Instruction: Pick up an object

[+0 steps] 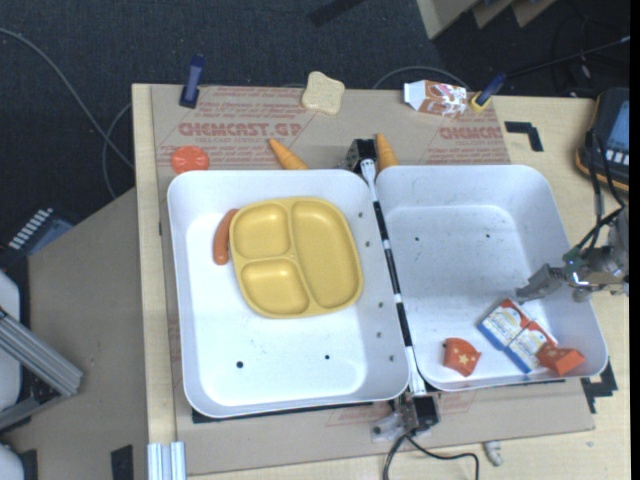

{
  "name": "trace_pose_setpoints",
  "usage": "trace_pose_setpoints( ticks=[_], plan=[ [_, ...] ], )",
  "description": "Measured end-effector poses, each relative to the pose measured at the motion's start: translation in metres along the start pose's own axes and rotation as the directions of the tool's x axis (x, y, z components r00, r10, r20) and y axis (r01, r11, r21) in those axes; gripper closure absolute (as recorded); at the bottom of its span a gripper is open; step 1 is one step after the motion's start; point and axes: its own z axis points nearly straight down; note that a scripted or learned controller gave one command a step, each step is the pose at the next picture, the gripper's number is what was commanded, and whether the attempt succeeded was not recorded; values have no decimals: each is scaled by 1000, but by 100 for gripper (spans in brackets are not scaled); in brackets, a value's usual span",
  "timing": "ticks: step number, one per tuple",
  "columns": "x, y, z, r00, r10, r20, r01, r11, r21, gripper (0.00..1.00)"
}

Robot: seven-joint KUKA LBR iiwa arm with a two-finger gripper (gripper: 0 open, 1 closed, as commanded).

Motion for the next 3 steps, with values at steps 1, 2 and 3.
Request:
trace_pose_setpoints(
  ticks=[1,2,3],
  plan=[
    [-11,-1,65,1000,0,-2,0,1000,3,0],
    [-11,0,55,1000,1,0,-1,1000,0,100],
    [25,0,-30,1000,-2,-1,2,1000,0,100]
  ],
)
